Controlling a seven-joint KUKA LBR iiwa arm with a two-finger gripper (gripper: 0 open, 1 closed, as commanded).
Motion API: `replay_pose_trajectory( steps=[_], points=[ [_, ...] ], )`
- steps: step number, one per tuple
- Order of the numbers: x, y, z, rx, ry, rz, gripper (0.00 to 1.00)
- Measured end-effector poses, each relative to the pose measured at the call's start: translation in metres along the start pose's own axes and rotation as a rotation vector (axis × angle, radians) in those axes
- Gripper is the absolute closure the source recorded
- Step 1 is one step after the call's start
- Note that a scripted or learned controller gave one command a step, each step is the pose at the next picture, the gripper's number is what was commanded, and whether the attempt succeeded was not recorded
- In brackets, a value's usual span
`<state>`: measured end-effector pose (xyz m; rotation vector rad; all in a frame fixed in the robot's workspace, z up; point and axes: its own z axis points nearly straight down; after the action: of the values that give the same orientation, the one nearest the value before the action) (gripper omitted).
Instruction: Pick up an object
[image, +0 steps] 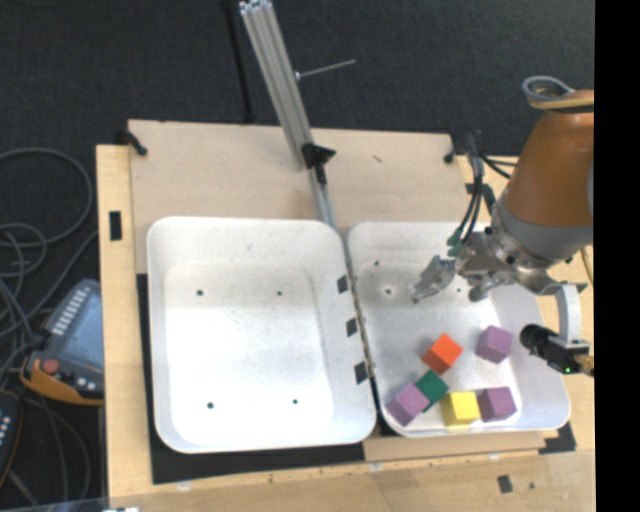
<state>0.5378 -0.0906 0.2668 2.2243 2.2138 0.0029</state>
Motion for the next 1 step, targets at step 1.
replay_pose_trajectory(
  steps=[1],
  points=[
    [-0.025,-0.0231,0.0859,0.011,0.001,-0.002,0.0]
  ],
)
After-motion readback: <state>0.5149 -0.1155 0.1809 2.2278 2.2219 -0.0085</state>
